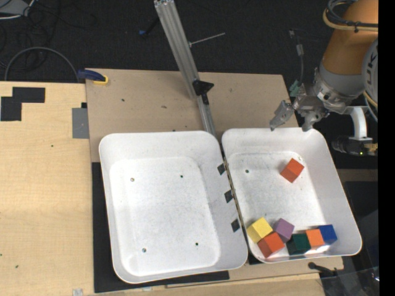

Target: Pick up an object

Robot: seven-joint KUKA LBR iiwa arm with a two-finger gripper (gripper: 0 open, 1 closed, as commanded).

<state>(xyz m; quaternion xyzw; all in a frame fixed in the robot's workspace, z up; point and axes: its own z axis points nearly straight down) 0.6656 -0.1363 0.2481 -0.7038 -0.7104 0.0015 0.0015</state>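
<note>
1. the grey two-finger metal claw (290, 121) hangs over the far rim of the right-hand shallow white plastic bin (336, 184), up near its back edge. the two fingers look spread apart with a gap between them, so open, and there's nothing in that gap.
2. right behind it is the grey arm with the orange band (352, 42), coming in from the right side and tilted down toward the bin.
3. closest thing to the claw is a lone orange-red cube (292, 170), sitting by itself in the upper middle of the right bin, a bit tilted, well apart from the fingers and not touching anything else.
4. the rest of the blocks are bunched in the near corner of that same bin: a yellow cube (260, 229), a purple cube (284, 228) just beside it, a red-orange cube (270, 244) in front of those two, then a dark green cube (299, 243), an orange cube (315, 237) and a blue cube (328, 233) in a row heading right along the near wall.
5. the left-hand shallow white bin (123, 147) sits flush beside the right one, with little black clips along the shared edge.
6. a slanted grey aluminium rail (182, 54) runs from the back down to where the bins meet, over the light wooden bench top (43, 165).
</note>
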